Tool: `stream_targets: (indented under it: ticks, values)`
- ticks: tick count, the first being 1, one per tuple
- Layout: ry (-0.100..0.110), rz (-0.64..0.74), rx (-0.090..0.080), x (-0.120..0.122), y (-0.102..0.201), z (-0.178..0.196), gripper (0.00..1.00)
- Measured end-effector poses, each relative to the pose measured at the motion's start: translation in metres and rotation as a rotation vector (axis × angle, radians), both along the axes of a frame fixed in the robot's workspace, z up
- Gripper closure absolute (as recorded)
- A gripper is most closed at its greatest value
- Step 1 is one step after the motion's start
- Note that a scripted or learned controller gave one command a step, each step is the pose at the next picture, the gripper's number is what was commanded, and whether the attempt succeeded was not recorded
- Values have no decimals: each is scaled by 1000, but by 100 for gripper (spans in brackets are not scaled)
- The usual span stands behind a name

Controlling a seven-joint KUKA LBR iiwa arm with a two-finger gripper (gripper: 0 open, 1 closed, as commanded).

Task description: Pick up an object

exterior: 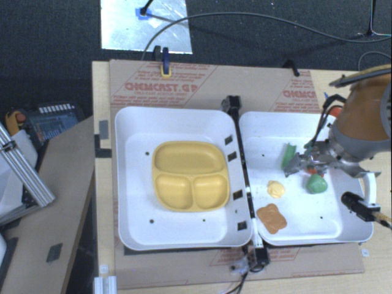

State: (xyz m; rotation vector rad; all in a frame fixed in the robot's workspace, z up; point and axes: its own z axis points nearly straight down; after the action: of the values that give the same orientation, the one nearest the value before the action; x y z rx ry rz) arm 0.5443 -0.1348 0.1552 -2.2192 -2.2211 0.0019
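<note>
Tool point(304, 164) hovers just above-left of green lump point(317, 184).

Bright, even overhead light; soft shadows, slightly grainy focus.

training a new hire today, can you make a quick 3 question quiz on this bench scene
1. True or false: the yellow tray lies in the left bin.
2. Which item sits nearest the gripper? A) orange piece B) round green piece C) pale yellow piece
3. How many loose items lie in the right bin?

Key: 1 true; 2 B; 3 four, counting the long green piece.
</note>
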Motion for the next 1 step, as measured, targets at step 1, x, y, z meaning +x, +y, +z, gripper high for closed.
stream_targets:
  ticks: [1]
  values:
    - [0,0,0,4,-6,-45,0]
